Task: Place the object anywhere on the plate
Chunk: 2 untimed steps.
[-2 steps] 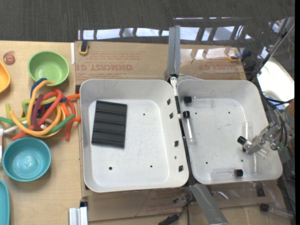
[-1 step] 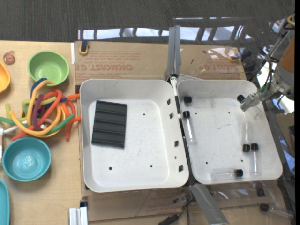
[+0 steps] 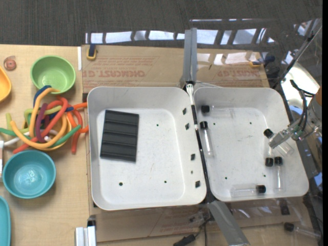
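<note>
Gripper (image 3: pixel 281 138), fingers' state impossible to tell, sits at right frame edge; reaching the black ridged block (image 3: pixel 120 135) at left comes next.

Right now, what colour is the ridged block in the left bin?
Black, with raised ribs; the block shows best in the camera view.

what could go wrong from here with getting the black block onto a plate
1. The end effector sits at the right bin's far edge, while the black ridged block lies in the left bin, so it must cross the raised divider.
2. The block lies flat and wide, a likely grasp slip.
</note>
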### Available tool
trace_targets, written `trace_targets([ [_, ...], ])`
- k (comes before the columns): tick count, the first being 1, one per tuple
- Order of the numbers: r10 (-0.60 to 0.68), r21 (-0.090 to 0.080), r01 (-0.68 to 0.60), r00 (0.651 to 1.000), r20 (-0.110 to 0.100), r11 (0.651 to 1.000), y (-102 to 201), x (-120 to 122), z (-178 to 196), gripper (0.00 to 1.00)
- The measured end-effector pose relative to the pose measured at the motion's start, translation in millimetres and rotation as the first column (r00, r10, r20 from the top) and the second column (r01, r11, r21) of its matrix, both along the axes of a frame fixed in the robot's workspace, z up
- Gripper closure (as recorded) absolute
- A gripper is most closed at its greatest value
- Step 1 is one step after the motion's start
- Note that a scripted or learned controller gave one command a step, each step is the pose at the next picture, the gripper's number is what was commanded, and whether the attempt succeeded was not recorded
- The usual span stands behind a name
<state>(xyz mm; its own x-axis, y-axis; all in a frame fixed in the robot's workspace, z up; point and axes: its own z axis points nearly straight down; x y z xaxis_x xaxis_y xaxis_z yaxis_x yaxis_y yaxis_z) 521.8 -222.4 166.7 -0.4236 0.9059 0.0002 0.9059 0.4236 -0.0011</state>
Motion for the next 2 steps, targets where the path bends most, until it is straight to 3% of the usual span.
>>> trace_targets([
  [1, -0.062, -0.001, 0.062, 0.998, 0.002, 0.998, 0.1, 14.5, 21.1, 1.0],
  [2, -0.002, 0.001, 0.002, 1.0, -0.001, 1.0, 21.8, -44.6, 0.0, 1.0],
])
